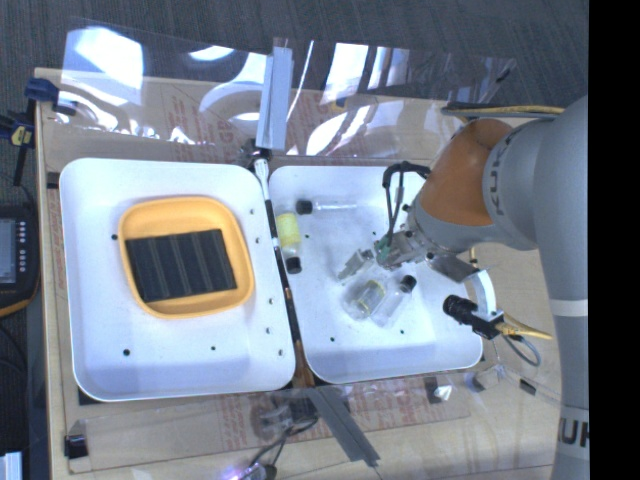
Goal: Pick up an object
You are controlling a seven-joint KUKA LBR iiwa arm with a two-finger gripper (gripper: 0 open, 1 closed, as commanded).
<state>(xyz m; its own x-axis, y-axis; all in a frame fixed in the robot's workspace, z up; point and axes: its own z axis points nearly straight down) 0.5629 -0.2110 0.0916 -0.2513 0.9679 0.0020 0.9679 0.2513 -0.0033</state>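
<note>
Altogether two white bins (pixel 90 298), one yellow tray (pixel 180 256), one yellow cylinder (pixel 288 230).

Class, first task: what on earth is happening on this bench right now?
A grey robot arm reaches from the right into the right bin, its pincer low over a clear plastic item. A small yellow object lies by that bin's left wall. The left bin holds a yellow tray with a dark ribbed insert.
</note>
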